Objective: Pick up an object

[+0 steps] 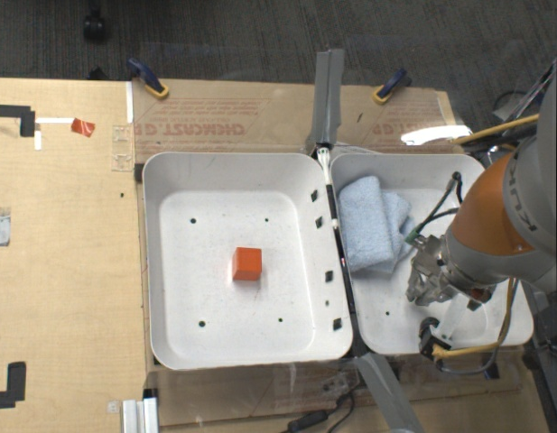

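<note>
A dark grey carpeted floor [224, 16] runs along the far side of the scene. Nearer lies the bench, covered on the left by a pale wooden board [61, 242] and, behind the bins, by brown cardboard [233, 120] held with blue-and-yellow clamps [148, 78]. Two shallow white bins sit side by side, touching at a hinged middle edge. The left bin [170, 242] holds a small orange-red cube [247, 264] near its centre, well apart from the walls. The right bin [377, 323] holds a folded light-blue cloth [366, 224] against its left wall. The grey arm [504, 219] with its orange band reaches in from the right, and its gripper [429, 282] hangs over the right bin, just beside the cloth's right edge; whether it is spread or pinched I cannot tell. A small red tag [82, 127] lies on the far left board.
</note>
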`<action>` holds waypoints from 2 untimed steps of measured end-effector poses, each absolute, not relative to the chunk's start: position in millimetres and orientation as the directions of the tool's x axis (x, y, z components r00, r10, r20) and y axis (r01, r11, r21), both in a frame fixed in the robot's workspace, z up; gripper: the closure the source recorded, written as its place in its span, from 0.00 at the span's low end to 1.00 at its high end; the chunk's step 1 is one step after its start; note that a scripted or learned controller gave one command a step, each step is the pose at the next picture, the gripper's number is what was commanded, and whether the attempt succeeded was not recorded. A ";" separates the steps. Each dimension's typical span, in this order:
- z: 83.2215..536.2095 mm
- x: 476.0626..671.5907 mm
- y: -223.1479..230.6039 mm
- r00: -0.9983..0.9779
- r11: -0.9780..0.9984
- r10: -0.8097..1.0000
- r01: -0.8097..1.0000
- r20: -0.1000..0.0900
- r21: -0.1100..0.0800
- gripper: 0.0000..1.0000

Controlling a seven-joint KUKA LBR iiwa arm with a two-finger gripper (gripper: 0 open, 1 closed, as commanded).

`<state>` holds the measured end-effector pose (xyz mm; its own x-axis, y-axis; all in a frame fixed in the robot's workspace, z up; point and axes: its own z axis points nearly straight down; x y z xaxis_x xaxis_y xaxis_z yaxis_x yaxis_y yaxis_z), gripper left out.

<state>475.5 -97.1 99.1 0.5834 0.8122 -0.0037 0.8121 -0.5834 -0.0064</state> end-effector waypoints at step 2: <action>246.5 590.9 -60.2 0.520 -0.520 0.854 0.854 -0.004 -0.002 1.00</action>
<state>590.9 -60.2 246.5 0.5201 0.8541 -0.0042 0.8541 -0.5201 -0.0021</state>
